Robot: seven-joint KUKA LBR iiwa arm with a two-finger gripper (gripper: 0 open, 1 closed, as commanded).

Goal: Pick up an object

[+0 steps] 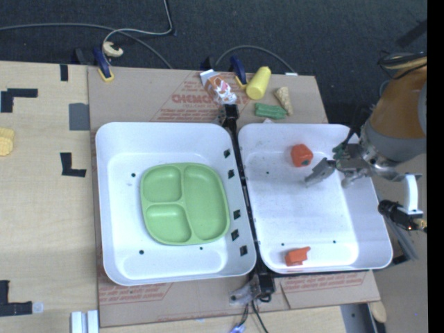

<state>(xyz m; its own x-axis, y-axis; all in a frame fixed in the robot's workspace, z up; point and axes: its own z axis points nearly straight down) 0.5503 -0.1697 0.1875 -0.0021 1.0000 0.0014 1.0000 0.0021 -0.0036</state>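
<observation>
Two orange objects lie in the right bin (361,255): a rounded one (301,155) near its far side and a flatter one (297,257) by its near wall. My gripper (334,175) hangs over the right half of this bin, just right of and slightly nearer than the rounded orange piece. Its fingers are spread open with nothing between them; the left fingertip (316,173) stops a short way from that piece without touching it.
The left bin (111,151) holds a green divided plate (184,203). Behind the bins, on the cardboard, lie a yellow object (258,82), a green one (269,111), a beige one (283,100) and a small packet (220,87). Clips line the shared wall (239,186).
</observation>
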